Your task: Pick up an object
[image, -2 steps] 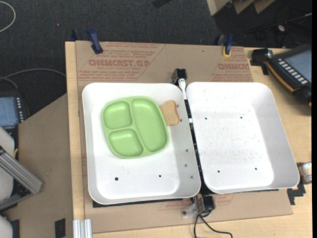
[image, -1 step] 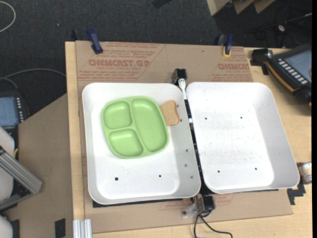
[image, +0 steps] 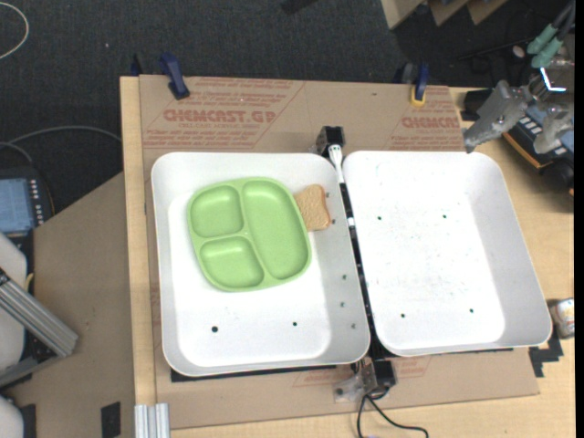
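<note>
The things I could pick up both lie in the left bin (image: 182, 336). One is a green divided plate (image: 248, 234) with three compartments, lying flat in the upper half of that bin. The other is a small tan cracker-like piece (image: 314, 207), flat on the bin floor and touching the plate's right edge, close to the bin's right wall. I judge the cracker the harder target: it is thin, low, and hemmed between plate rim and wall, so there is little room to straddle it. The plate offers a raised rim, which seems the likelier place to get a hold.

My gripper (image: 481, 128) hangs at the upper right, just past the far corner of the right bin (image: 511, 272), well apart from both objects. It has nothing in it; how wide it stands I cannot tell from here.

The right bin's floor shows only a few dark specks. Between the two bins runs a dark seam with a black clamp (image: 330, 140) at its top end. Blue (image: 173, 76) and yellow (image: 420, 88) clamps pin the brown board (image: 228, 108) at the back edge. To reach the left bin I must cross the whole right bin and the walls where the two bins meet, so I judge that a high approach is needed before coming down.
</note>
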Tool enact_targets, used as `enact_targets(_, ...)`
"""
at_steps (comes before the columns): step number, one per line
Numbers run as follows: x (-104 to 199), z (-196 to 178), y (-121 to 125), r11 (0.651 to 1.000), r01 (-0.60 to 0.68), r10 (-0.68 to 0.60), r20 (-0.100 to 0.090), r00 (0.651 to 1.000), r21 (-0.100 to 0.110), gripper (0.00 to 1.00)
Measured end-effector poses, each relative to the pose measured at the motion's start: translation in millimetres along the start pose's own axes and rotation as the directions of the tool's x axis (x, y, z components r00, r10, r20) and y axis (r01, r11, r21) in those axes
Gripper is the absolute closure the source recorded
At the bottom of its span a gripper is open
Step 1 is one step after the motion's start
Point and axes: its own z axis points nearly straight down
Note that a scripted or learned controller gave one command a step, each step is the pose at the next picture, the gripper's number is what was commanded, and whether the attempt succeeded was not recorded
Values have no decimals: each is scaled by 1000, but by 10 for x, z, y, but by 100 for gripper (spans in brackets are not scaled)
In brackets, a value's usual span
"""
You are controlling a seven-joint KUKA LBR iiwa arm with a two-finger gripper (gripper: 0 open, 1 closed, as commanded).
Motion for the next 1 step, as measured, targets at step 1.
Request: enact_targets(1, -897, 2, -14, 1000, -24, 24, 6, 1000, -4, 0)
